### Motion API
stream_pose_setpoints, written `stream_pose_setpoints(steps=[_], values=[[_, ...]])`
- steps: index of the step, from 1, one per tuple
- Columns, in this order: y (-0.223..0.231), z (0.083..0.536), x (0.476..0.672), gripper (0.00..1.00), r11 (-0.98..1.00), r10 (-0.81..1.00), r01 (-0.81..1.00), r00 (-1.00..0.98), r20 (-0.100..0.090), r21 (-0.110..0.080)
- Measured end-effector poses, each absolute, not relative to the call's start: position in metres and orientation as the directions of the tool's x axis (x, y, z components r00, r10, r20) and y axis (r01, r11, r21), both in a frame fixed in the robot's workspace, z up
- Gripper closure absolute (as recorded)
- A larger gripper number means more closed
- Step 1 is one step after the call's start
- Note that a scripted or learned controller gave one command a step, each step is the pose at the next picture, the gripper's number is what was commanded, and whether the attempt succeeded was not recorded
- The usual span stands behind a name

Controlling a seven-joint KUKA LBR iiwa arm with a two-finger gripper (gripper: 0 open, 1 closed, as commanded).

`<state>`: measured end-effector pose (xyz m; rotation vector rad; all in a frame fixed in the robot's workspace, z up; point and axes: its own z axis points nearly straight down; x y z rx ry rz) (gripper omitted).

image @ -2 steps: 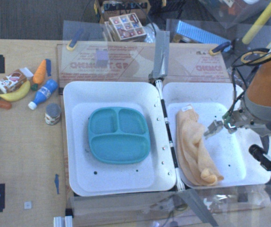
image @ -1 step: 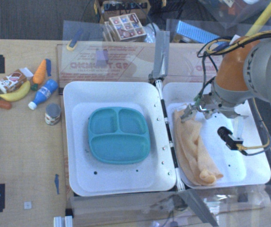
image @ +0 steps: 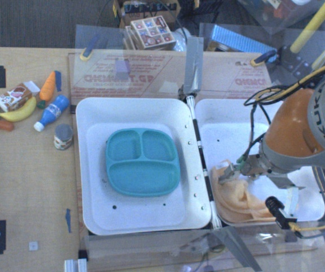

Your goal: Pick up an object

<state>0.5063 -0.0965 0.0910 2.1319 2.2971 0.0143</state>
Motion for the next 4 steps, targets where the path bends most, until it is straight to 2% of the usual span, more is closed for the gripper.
stream_pose_setpoints(steps=[1, 2, 3, 4], values=[[-0.097, 0.102, 0.508, 1.0, 0.07, 0.998, 0.997, -0.07, 0.002, 0.018], [-0.097, 0.102, 0.508, 0.0, 0.071, 0.998, 0.997, -0.071, 0.001, 0.017], [-0.135, 0.115, 0.545, 0.0, -0.038, 0.999, 0.999, 0.038, -0.002, 0.002], [-0.092, 0.096, 0.479, 0.0, 0.062, 0.998, 0.998, -0.062, 0.0, 0.001]])
